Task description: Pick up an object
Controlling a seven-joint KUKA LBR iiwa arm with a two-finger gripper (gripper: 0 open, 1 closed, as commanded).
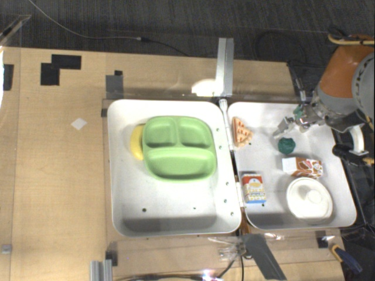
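Two fingers of the gripper (291, 123) stand apart with nothing between them, poised over the upper part of the right bin (349, 215), and the small dark-green object (286, 146) lies on the bin floor just below and beside their tips, not touching as far as I can tell. It looks light, compact and fairly stiff (possibly rounded, so it might roll or squirt out), which suggests closing across its middle. Further out lie a waffle-like snack (241, 132), a printed packet (306, 167), a small carton (254, 188) and a white bowl (309, 198).
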